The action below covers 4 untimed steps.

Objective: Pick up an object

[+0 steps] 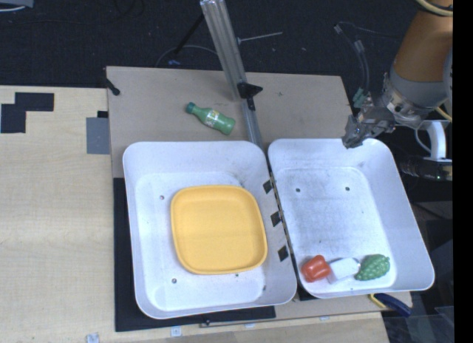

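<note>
Two bins, claw at far rim

Claw poised over far edge of right bin; finger spread impossible to tell. Red pepper, white block and green bumpy item lined along near side of right bin. Yellow plate in left bin. Green bottle lying on tabletop beyond.

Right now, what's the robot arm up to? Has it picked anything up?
Gripper over right bin's far rim, nothing seen in it. Red piece, white piece, green piece at bin's near edge, untouched. Path to them clear.
</note>
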Motion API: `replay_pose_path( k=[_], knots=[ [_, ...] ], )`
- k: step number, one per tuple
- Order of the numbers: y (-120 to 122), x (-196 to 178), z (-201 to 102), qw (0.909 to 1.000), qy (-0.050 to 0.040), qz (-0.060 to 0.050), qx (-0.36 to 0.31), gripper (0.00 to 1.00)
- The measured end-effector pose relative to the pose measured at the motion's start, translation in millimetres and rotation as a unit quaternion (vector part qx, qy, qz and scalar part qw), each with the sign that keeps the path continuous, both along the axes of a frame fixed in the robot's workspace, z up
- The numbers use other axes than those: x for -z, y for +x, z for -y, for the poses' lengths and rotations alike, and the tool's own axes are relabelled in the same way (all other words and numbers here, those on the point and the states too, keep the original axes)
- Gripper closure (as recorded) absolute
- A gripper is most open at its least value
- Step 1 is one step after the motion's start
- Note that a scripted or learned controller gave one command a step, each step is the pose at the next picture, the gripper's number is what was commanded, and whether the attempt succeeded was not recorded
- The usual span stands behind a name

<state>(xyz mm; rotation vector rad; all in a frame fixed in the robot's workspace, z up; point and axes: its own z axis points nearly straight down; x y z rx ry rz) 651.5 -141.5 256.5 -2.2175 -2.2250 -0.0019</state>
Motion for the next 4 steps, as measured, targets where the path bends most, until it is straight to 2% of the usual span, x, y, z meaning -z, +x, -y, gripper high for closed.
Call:
replay_pose_path(
  k=[2,3,4],
  knots=[
    [-16,5,-117,1.0000,0.0001,-0.001,0.000,1.00],
    [-11,1,-167,1.0000,-0.0001,0.000,0.000,1.00],
    [-6,17,-220,1.0000,-0.0002,-0.001,0.000,1.00]
  ],
)
